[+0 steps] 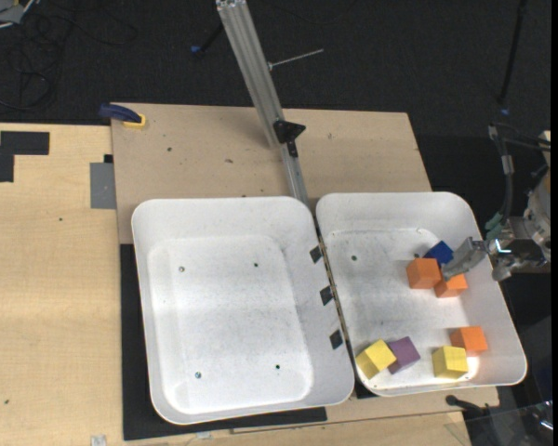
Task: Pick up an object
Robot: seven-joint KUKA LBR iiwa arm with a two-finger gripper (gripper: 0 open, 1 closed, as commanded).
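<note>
Gripper (467,256): reaching in over right bin's (391,207) right rim, open or closed cannot be told | Target: orange cube (424,273) in right bin, just left of the tip, blue block (439,252) behind, smaller orange block (452,285) touching | Judgement: short leftward reach needed.

Pale wooden bench (37,277) carrying two shallow white plastic bins

The left white bin (228,309) and right white bin (391,216) sit side by side, touching; a slanted grey aluminium rail (256,72) and a small blue-and-yellow clamp (123,114) lie behind them.
</note>
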